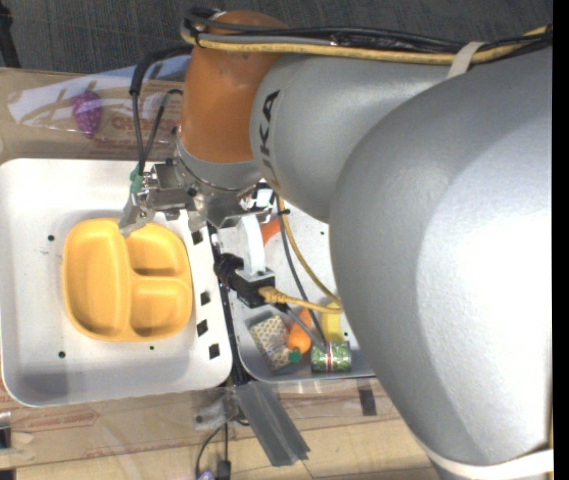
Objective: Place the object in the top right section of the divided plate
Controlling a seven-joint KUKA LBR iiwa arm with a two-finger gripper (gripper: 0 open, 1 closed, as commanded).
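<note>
A yellow divided plate (124,280) lies in the left white bin (24,368). It has one long section on its left and two smaller sections on its right. My gripper (140,210) hangs just above the plate's upper right corner, at the rim of the top right section (156,253). The wrist and the big grey arm hide what lies under the gripper. I see nothing lying in the parts of the plate's sections that show.
The right bin (264,373) is mostly covered by the arm. In its near corner sit a green can (331,358), an orange piece (297,340), a yellow piece (326,308) and a mesh-patterned item (269,330). A purple item (87,113) lies behind the left bin.
</note>
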